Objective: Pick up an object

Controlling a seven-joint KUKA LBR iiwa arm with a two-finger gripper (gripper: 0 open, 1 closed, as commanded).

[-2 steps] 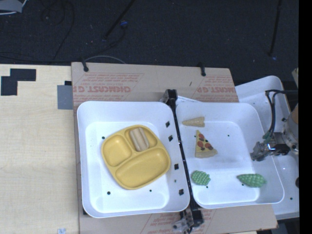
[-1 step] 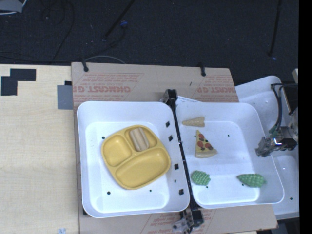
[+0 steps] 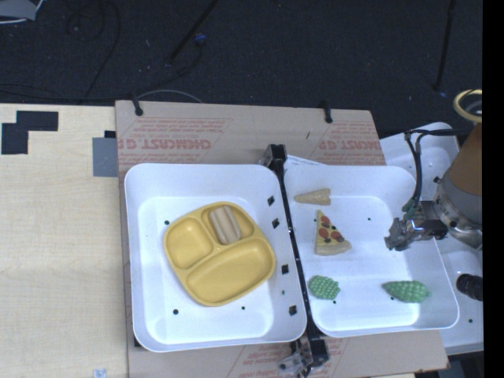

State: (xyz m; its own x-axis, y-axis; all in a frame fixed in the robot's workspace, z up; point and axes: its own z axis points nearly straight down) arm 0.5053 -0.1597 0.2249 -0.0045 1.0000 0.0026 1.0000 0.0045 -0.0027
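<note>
The gripper [image 3: 396, 239], fingers too blurred to tell their state, hovers at the right bin's [image 3: 370, 327] right edge near a bumpy green toy vegetable [image 3: 406, 291], probably light, stiff plastic, best pinched across its narrow middle.

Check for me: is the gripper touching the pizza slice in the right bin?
Apart. The camera view shows bare white bin floor between the gripper and the pizza slice.
</note>
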